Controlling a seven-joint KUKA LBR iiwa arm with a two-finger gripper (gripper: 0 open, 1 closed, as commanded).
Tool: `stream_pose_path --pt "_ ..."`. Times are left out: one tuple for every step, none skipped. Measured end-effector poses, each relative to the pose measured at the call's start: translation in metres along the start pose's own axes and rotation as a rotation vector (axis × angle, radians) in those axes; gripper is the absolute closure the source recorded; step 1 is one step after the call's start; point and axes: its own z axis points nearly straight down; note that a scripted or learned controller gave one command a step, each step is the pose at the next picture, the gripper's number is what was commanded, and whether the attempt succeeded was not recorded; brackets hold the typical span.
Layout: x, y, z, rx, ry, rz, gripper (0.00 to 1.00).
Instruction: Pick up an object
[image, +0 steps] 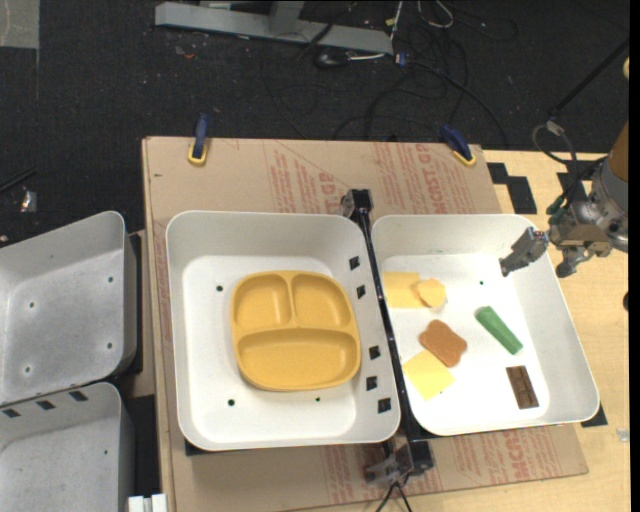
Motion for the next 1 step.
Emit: stream_pose_path --pt "0.0004 0.0018 -0.0060 -0.011 -0.002 -0.003 0.00"
